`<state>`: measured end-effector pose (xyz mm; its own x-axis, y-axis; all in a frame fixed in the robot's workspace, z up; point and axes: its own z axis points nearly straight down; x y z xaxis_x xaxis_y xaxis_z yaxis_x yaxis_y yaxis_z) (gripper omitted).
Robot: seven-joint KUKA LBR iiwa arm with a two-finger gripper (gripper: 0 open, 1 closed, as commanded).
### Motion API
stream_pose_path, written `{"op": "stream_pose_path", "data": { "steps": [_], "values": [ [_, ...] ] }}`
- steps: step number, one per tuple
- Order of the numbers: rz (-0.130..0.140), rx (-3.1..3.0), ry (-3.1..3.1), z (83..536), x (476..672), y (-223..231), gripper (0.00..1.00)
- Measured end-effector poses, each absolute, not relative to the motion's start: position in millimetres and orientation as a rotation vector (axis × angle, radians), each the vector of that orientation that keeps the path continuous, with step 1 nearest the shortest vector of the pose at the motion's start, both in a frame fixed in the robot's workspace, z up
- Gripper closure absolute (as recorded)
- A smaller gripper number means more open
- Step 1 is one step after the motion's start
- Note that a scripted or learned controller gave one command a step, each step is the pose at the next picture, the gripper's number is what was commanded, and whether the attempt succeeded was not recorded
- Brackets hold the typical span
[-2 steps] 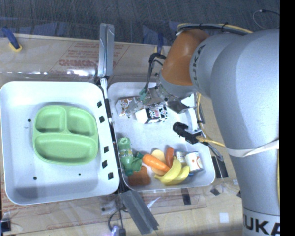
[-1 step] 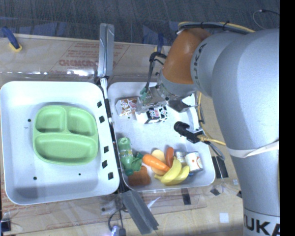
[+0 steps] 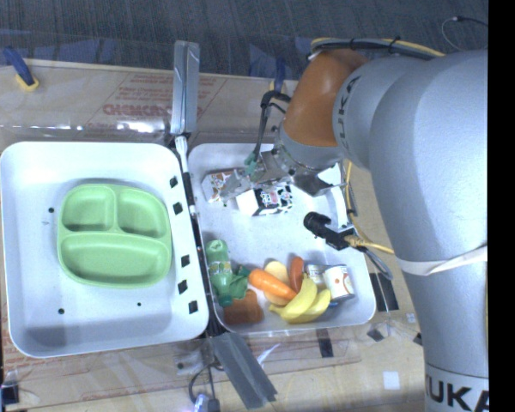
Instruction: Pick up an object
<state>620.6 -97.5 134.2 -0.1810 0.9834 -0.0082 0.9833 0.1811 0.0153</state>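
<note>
While the pincer (image 3: pixel 259 181) hangs, grip unreadable, a curved yellow banana (image 3: pixel 305 302) lies beside an orange carrot (image 3: pixel 270 283).

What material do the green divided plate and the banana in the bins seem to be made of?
Green divided plate: likely matte moulded plastic, with an even colour, soft sheen and rounded compartment ridges. Banana: probably a plastic toy, uniformly yellow and smooth with a slight gloss, though real fruit cannot be ruled out.

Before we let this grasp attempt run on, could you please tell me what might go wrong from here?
The pincer sits high in the right bin, apart from the toys, so it may close on nothing. The banana, carrot and small can lie packed together at the near wall; a grasp there could drag neighbours or slip.
</note>
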Motion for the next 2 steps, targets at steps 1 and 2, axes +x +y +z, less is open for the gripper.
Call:
{"op": "stream_pose_path", "data": {
  "steps": [1, 2],
  "values": [
    [-0.020, 2.036, 2.417, 104.1, 656.3, -102.0, 0.00],
    [-0.033, 2.032, 2.431, 115.5, 655.6, -102.6, 1.00]
  ]
}}
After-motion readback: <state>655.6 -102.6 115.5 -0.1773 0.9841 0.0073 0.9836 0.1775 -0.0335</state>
